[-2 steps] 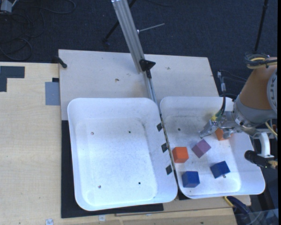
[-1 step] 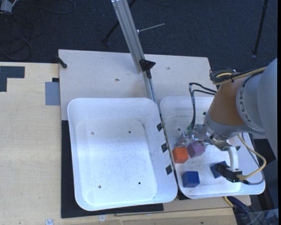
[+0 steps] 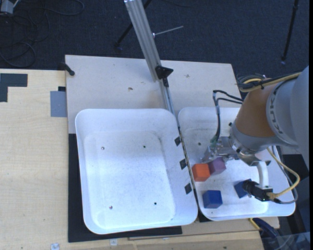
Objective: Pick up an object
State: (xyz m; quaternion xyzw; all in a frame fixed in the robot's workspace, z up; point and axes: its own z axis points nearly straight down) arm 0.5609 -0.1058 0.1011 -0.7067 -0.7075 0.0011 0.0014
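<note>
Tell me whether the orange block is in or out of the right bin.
In. The orange block lies on the floor of the right white bin, near its left wall, touching a purple block.

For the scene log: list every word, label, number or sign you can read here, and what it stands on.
None can be read.
The orange block, purple block and blue block in the right bin show plain faces.
The left bin and the arm show no lettering at this resolution.

Nothing to read here, folks: no lettering, labels, brands, numbers or signs legible anywhere in this view.
</note>
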